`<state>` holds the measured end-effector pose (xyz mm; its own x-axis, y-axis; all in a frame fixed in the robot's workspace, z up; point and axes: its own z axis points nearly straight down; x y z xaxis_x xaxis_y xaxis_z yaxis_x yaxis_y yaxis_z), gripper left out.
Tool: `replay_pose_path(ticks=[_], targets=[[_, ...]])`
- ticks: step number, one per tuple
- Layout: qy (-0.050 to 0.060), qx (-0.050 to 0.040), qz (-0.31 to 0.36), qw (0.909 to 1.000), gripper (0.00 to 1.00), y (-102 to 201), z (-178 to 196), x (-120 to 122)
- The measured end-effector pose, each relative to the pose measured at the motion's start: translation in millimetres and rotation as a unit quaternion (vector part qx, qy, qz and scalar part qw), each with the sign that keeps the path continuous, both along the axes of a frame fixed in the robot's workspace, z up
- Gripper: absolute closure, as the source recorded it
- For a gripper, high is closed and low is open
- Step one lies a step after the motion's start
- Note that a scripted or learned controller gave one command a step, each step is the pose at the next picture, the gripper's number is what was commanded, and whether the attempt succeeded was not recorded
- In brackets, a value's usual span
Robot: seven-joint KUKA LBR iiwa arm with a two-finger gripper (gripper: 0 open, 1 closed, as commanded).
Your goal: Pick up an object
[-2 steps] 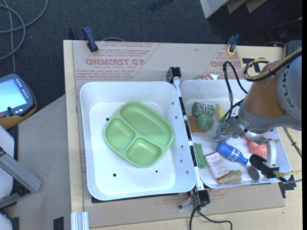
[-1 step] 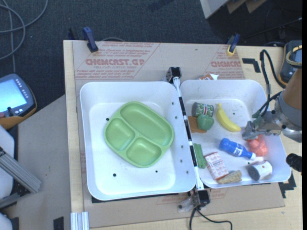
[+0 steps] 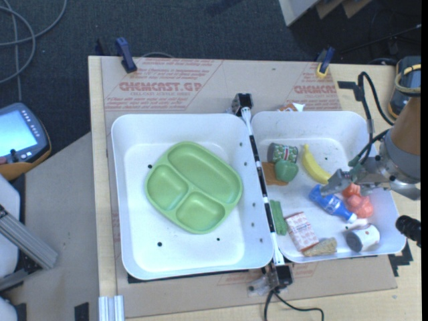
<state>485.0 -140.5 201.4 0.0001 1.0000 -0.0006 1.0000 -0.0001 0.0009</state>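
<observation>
The right bin holds several small items. A yellow banana lies near its middle, next to a green pepper and a small can. A blue bottle lies on its side beside a red-orange object. My gripper reaches in from the right and sits low, just above the blue bottle's upper end and the red-orange object. Nothing shows as lifted. The wrist hides part of the red-orange object.
A white cylinder, a red-and-white packet and a cracker lie along the right bin's front. A green strip rests by the divider. The left bin holds a green divided plate.
</observation>
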Motion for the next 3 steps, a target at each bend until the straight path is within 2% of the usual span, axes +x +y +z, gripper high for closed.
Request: replay_pose_path(ticks=[1,2,3], targets=[[-0.011,-0.0039,0.002,0.9999,0.00,-50,-95,60],[-0.018,-0.0065,0.004,0.9998,0.00,-67,-97,64],[-0.019,-0.0083,0.003,0.9998,0.00,-70,-97,62]])
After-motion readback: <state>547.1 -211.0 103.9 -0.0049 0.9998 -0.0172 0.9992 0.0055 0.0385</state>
